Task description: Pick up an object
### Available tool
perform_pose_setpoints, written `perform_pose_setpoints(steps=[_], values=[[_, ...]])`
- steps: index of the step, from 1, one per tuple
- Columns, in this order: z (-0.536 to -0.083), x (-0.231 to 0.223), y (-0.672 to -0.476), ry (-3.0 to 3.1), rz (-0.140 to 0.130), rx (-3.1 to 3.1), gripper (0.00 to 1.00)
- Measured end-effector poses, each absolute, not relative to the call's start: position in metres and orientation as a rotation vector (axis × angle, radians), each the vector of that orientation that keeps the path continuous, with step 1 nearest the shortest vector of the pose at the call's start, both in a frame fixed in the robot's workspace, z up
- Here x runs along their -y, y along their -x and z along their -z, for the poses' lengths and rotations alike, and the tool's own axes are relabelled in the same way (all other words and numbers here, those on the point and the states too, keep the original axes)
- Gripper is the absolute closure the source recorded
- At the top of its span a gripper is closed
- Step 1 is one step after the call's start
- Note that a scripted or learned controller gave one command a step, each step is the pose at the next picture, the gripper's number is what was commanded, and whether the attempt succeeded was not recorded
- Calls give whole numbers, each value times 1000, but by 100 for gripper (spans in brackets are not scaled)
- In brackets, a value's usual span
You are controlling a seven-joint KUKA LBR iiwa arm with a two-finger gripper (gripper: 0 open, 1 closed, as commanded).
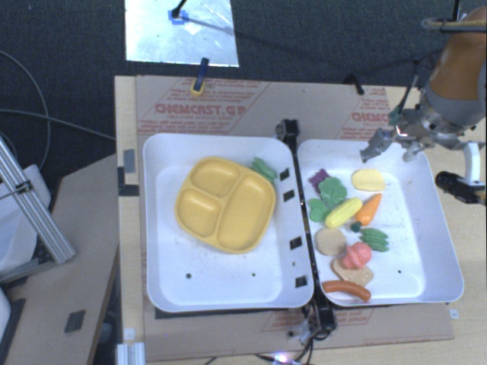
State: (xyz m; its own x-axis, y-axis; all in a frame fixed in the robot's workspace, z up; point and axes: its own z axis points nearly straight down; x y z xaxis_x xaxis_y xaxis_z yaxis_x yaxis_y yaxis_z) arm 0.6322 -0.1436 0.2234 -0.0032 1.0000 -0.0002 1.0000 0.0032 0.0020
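Where the right bin (pixel 426 226) holds toys, pale yellow lemon (pixel 368 179) below open, empty end effector (pixel 393 147).

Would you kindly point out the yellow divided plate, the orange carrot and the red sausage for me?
Yellow divided plate (pixel 226 204): camera view, on the ridge between its compartments.
Orange carrot (pixel 368 208): camera view, middle of its body.
Red sausage (pixel 346 288): camera view, middle of its length.

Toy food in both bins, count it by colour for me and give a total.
Green: 3, one by the yellow plate, two in the right bin
Yellow: 2
Orange: 1
Purple: 1
Pink: 1
Tan: 2
Red: 1
Total: 11
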Motion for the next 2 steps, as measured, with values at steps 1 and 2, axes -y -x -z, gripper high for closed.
perform_pose_setpoints(steps=[1, 2], values=[[-218, 167, -543, -2228, 5, -2218, 0], [-78, 158, -502, -2227, 4, -2224, 0]])
